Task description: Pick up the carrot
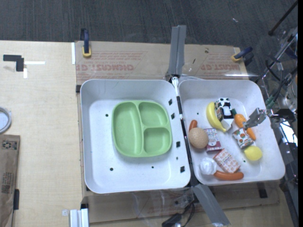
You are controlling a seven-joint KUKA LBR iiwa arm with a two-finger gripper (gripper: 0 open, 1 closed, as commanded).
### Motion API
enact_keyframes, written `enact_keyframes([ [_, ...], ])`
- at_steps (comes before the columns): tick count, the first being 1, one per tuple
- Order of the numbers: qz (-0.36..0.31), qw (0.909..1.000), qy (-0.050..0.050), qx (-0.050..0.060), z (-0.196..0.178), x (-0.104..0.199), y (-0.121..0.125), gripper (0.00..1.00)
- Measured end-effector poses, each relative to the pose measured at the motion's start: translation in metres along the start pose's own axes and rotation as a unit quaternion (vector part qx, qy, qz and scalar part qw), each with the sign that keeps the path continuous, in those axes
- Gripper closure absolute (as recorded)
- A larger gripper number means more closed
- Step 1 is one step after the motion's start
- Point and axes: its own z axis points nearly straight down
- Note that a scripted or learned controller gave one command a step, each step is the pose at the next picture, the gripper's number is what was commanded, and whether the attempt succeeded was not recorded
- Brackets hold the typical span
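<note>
Right bin (265,176): gripper (250,122) low over the carrot (245,126), fingers' spread impossible to tell. Banana (213,116) nearby. Left bin (94,141): green tray (141,127).

1 fixed camera above the bench, looking down at a slant, both bins (90,141) in frame

cardboard sheet (142,60) behind bins: red print, upside down, unreadable | food packets' (227,161) labels: too small to read
</note>
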Motion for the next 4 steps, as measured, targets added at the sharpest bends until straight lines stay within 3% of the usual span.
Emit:
enact_keyframes([
  [1, -0.066, 0.9978, 0.000, -0.001, 0.083, -0.018, 0.063, 0.00],
  [2, -0.075, 0.9972, 0.000, -0.001, 0.147, -0.029, 0.062, 0.00],
  [3, -0.123, 0.9924, 0.006, 0.000, 0.157, -0.045, 0.095, 0.00],
  [4, -0.123, 0.9924, 0.006, 0.004, 0.151, -0.047, 0.094, 1.00],
])
